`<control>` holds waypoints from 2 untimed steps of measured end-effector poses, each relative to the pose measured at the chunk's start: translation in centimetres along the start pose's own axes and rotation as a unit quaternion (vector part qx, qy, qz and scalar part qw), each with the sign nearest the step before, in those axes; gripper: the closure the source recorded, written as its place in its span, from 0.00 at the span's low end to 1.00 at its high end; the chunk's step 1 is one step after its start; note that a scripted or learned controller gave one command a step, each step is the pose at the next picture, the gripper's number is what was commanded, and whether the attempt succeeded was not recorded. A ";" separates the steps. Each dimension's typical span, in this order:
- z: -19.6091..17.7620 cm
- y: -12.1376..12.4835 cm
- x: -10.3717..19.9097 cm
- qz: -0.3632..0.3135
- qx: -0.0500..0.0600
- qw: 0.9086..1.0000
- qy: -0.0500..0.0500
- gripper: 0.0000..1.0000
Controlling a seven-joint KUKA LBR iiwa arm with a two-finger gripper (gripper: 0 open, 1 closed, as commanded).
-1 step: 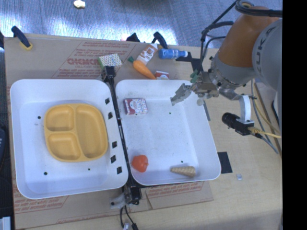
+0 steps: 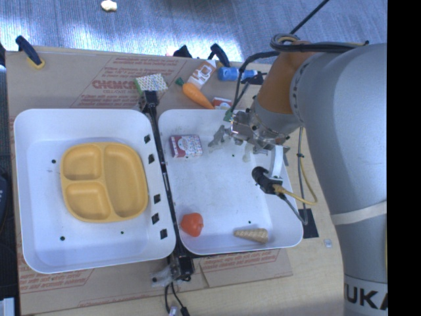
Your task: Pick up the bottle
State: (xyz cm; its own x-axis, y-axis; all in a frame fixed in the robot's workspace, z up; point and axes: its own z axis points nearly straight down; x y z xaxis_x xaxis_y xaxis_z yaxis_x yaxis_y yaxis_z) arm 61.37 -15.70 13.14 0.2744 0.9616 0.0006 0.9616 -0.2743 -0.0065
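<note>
The bottle (image 2: 200,75) is small and white with an orange-brown label. It lies on the cardboard behind the right bin (image 2: 217,245), outside it, next to an orange carrot (image 2: 197,95). My gripper (image 2: 232,146) hangs over the back part of the right bin, below and to the right of the bottle and apart from it. Its fingers (image 2: 218,139) are spread open over bare bin floor, with nothing between them.
The right bin holds a small red and white box (image 2: 186,145), a red tomato (image 2: 192,224) and a tan cone (image 2: 252,234). A yellow divided plate (image 2: 104,180) lies in the left bin (image 2: 33,242). A blue object (image 2: 228,74) sits by the bottle.
</note>
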 end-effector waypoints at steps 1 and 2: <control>-1.0 0.0 0.0 -0.002 0.001 1.000 0.000 1.00; -0.7 -4.9 5.5 0.145 0.001 0.989 0.000 1.00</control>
State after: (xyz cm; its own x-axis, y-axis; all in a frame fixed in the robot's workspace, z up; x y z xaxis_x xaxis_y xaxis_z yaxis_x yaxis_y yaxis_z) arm 58.16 -9.12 13.88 0.5391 0.8422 -0.0015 0.8422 -0.5391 -0.0080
